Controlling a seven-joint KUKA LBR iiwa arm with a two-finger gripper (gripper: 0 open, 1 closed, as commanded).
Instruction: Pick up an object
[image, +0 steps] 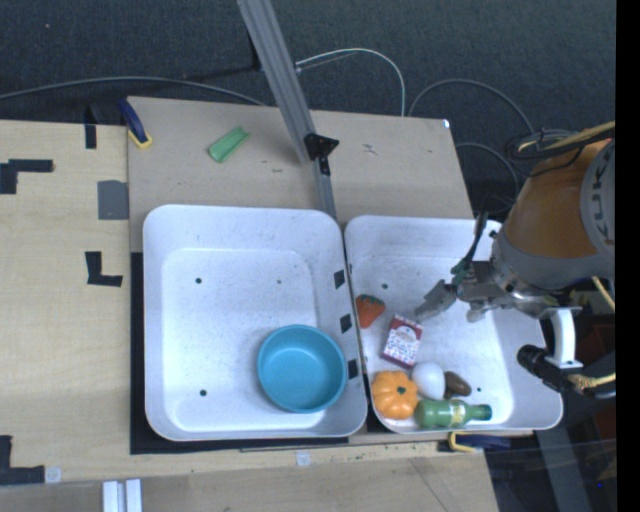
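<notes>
My gripper (455, 303) hangs over the right bin (420, 245), its two fingers spread apart with nothing between them. Just left and below it lies a small red and white carton (402, 342). An orange-red carrot-like piece (369, 310) rests by the bin's left wall. Along the bin's front sit an orange pumpkin (394, 394), a white egg (429, 380), a small brown item (457, 383) and a green bottle (452, 412) lying on its side.
A blue bowl (300, 367) sits in the left bin (200, 240) near its front right corner. A grey pole (290, 90) slants over the bench behind the bins. A green block (227, 144) lies on the board at the back.
</notes>
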